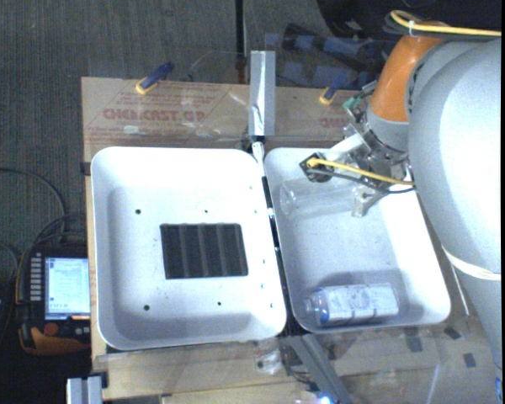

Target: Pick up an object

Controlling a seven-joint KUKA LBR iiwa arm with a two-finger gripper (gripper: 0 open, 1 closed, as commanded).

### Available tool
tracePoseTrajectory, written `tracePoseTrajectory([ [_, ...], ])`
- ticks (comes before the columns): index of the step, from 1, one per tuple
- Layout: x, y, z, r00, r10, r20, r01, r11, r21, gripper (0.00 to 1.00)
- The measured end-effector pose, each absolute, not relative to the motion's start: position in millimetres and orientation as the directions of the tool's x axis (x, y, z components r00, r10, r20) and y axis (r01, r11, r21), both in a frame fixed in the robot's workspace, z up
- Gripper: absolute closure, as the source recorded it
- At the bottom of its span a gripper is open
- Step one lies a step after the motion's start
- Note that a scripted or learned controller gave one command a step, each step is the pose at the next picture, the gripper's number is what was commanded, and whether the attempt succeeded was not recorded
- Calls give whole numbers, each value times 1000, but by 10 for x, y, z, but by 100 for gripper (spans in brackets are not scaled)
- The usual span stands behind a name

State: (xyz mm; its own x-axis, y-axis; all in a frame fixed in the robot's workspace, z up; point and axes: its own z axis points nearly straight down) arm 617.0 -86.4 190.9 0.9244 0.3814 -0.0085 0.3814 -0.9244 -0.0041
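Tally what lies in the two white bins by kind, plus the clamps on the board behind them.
Clear plastic bottle, right bin: 1
Clear plastic cup, right bin: 1
Dark ribbed panel, left bin: 1
Blue-and-yellow clamps on the board: 2
Total: 5

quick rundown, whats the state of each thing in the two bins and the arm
plastic bottle: lying on its side at the near end of the right bin, free of the arm
clear cup: in the right bin's far left corner, hard to make out
black grate: flat in the middle of the left bin
gripper: low over the right bin's far end, holding nothing visible
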Motion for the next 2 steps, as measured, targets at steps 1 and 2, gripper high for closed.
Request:
tracePoseTrajectory([
  [1, 6153, 14, 2489, 936, 351, -3, 351, -936, -2, 100],
  [2, 6145, 215, 2090, 748, 663, -5, 663, -748, -4, 100],
])
